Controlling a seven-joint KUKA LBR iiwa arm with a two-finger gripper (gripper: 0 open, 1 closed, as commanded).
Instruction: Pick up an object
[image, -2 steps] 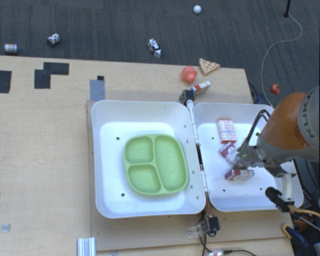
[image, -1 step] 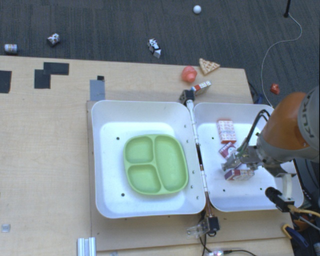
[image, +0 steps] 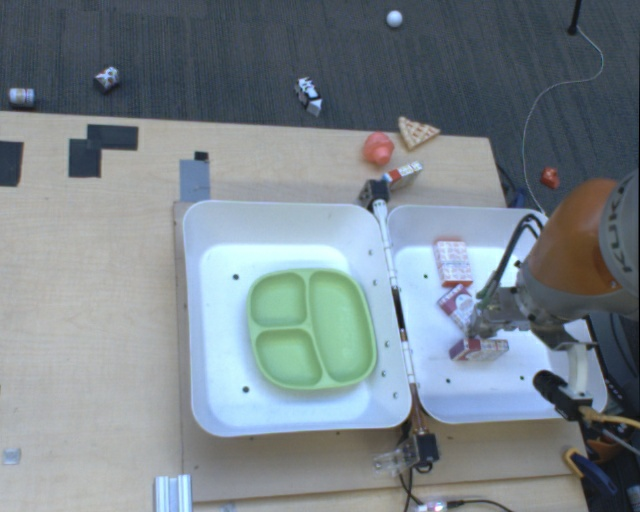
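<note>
Right bin (image: 520, 395): you see three small red-and-white packets clustered near its centre, within the arm's reach.
Gripper (image: 487, 328): low over the cluster, just above the lowest packet (image: 478, 349), the likely target.
Jaws: you cannot tell their spread; the wrist hides them.
Left bin (image: 205, 330): holds a green divided tray (image: 312, 329), apart from the work.

My arm (image: 585, 250) is a thick rounded limb, grey with a broad orange band above the wrist. A thin black cable (image: 510, 255) loops along it (rather loosely) to my gripper (image: 487, 325), a small grey metal piece.
</note>
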